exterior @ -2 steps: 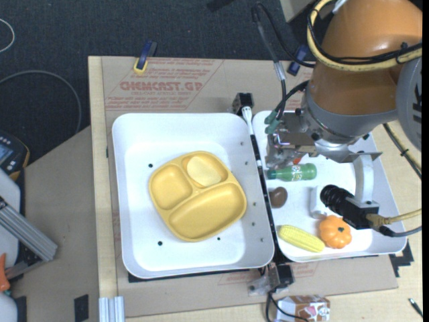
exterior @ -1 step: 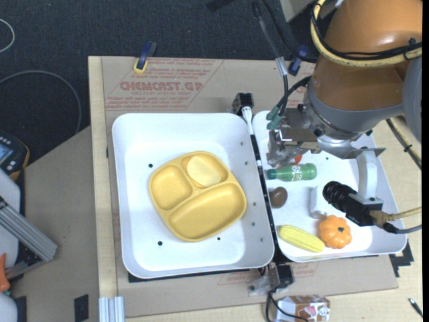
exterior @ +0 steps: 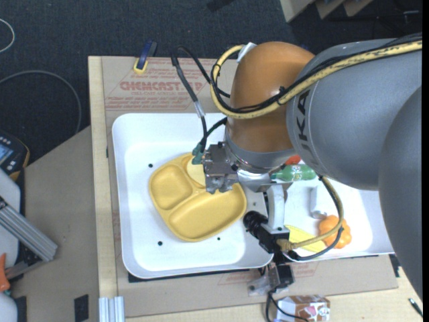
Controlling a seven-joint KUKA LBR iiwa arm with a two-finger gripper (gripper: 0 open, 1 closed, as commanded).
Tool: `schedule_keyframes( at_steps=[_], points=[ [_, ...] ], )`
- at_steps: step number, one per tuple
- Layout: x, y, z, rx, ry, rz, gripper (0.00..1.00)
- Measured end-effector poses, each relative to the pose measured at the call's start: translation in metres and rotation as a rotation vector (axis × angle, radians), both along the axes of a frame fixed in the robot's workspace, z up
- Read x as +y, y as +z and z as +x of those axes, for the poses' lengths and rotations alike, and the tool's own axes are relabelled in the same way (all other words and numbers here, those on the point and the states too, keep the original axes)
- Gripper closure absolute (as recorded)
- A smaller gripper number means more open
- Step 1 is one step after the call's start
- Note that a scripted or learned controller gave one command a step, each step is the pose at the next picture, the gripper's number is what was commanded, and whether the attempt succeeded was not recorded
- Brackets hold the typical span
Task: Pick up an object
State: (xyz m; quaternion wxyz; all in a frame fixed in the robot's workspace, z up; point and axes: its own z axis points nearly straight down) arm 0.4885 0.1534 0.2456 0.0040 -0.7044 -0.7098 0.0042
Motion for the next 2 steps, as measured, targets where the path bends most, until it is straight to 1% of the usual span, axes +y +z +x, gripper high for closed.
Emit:
schedule_keyframes(
  at_steps=[1,2],
  points=[
    [-0.022,-0.028,0.011,-0.005,-0.011,-0.001,1.0],
    [0.037,0.021,0.003,-0.016,-0.001,0.004,1.0]
  ],
)
